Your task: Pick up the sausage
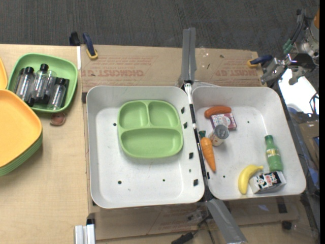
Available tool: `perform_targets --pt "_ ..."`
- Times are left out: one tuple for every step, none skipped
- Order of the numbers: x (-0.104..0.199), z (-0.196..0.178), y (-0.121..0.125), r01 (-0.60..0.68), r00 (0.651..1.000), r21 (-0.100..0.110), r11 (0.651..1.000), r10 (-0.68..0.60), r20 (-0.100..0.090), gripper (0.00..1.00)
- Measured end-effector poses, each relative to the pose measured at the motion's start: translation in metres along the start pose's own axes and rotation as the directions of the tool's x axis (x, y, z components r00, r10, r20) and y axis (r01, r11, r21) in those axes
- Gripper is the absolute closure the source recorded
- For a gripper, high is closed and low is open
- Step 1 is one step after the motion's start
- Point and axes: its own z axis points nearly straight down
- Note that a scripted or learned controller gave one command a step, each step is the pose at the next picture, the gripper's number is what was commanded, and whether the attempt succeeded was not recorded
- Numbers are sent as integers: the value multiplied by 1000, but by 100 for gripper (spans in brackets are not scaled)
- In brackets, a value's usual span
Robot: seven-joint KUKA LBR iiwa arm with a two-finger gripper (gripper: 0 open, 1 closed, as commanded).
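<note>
We are looking down on a tan surface [45, 202] backed by dark grey carpet [152, 9], with brown cardboard [132, 67] lying under two white bins. At the far left a stack of orange plates [15, 131] is sitting beside a small green tray [68, 67] that is holding several dark-capped bottles [40, 85]. Moving right, we are seeing the left bin [101, 187] carrying a green divided plate [150, 128] near its middle.

In the right bin [289, 116] the sausage [218, 111] is lying near the upper left corner, its long axis running nearly left to right with a slight upward bow, its ends pointing toward the divider and toward the bin's middle. It is touching the top edge of a small pink packet [224, 121]. Just below, a grey can [220, 133] is resting beside a carrot [207, 154] that is lying along the divider. Further right, a banana [247, 178] is curling against a milk carton [267, 181], and a green bottle [273, 154] is lying above them.

At the upper right the arm's gripper [304, 47] is hanging outside the bin, well apart from the sausage; we cannot tell how it is set.
</note>
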Motion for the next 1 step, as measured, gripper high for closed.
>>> perform_targets --pt "0 -8 0 3 1000 1 1000 -3 2 100"
